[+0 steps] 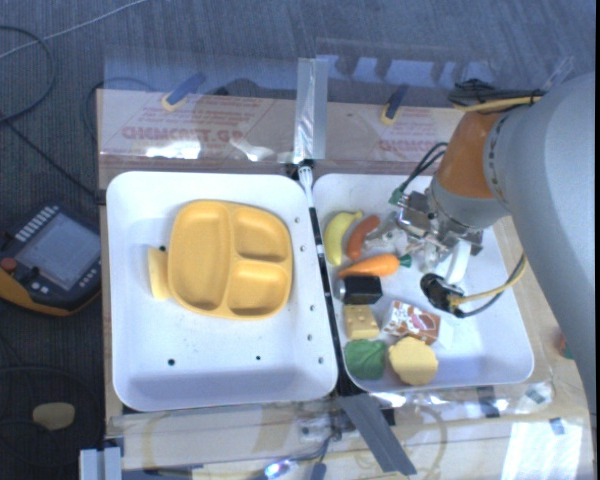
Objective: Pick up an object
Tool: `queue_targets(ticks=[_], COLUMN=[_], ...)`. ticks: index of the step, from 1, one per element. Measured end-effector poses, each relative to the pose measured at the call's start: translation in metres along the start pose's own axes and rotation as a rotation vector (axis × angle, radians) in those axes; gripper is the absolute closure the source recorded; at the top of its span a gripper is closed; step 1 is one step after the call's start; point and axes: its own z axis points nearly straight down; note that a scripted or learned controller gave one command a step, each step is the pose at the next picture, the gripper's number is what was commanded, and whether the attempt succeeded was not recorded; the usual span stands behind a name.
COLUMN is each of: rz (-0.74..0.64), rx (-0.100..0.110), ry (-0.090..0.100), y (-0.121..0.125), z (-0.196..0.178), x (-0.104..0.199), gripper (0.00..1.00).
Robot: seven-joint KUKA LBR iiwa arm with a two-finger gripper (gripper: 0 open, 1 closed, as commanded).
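The gripper (412, 236) hangs low over the right bin (500, 353), and from this slanted view above I cannot tell whether it is open or closed; nothing can be seen held in it. The arm (480, 163) bends down steeply from the right, which puts the gripper at the upper edge of the cluster of toy food rather than over bare bin floor.

Just to its left lie a carrot (370, 265) and a red sausage (362, 232), with a banana (336, 236) a little further left against the bin wall. Below and left of the gripper sit a black block (361, 289), a cheese cube (360, 321), a green ball (365, 357) and a yellow lump (413, 361); a red and white packet (412, 322) lies almost straight below it. The things crowd the bin's left side, some touching, so any grasp would likely brush a neighbour. The carrot or sausage look like the nearest candidates.

Well off to the left, in the other bin (130, 368), a yellow divided plate (230, 258) rests on its own, out of easy reach from this pose. A black cable (460, 303) loops just right of the gripper.
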Motion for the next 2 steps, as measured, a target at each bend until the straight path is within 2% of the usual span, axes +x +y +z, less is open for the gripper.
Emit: queue_targets(ticks=[1,2], rz=[-0.112,-0.112], rx=[-0.019,-0.017], ry=[0.002,0.004], y=[-0.0531,-0.0525], z=[0.0020,-0.0061], x=[-0.0020,-0.0014], gripper=[0.00,1.00])
